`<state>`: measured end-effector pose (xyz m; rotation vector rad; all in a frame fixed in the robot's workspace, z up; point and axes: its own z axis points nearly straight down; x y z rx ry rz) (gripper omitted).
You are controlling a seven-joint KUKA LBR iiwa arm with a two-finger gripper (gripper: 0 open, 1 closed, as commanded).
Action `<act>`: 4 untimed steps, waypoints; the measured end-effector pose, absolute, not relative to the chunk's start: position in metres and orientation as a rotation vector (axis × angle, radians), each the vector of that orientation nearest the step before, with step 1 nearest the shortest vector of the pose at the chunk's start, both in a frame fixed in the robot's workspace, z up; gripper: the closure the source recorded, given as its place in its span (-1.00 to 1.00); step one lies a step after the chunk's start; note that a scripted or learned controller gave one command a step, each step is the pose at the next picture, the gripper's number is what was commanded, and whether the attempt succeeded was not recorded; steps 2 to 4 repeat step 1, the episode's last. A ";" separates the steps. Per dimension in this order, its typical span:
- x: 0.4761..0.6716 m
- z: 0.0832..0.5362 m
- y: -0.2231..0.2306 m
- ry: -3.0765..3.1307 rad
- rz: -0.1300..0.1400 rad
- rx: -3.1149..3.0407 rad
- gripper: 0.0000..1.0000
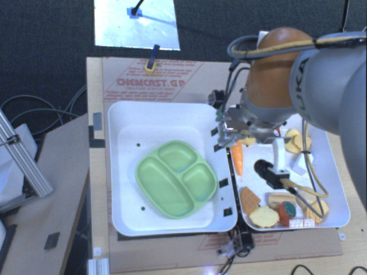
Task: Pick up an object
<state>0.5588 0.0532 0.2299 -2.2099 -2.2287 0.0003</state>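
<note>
**Claw low over the carrot at the right bin's inner wall**

The claw (234,135) sits just right of the frame's middle, under the arm's (321,67) orange band, lowered into the upper left corner of the right bin (338,202). Whether it is spread or closed I cannot tell; the wrist housing hides it from this slanted view, and nothing shows as gripped.

The likeliest target, to my eye, is the orange carrot (237,159), lying lengthwise just below the claw and close beside the wall that separates the two bins. Whether claw and carrot touch cannot be made out.

To do this pick well, I judge the claw should come down centred on the carrot's thicker upper end and close across its narrow width, staying off the bin wall, since a closing side could catch on the rim. A straight, slow lift would suit a tapered, smooth piece that may slip.

Lower right in the frame lies a cluster of toy food (269,208). The left bin (132,125) holds a green divided plate (175,178), centre frame.
</note>
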 end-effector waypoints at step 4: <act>0.561 0.214 0.064 -2.227 0.002 -2.213 1.00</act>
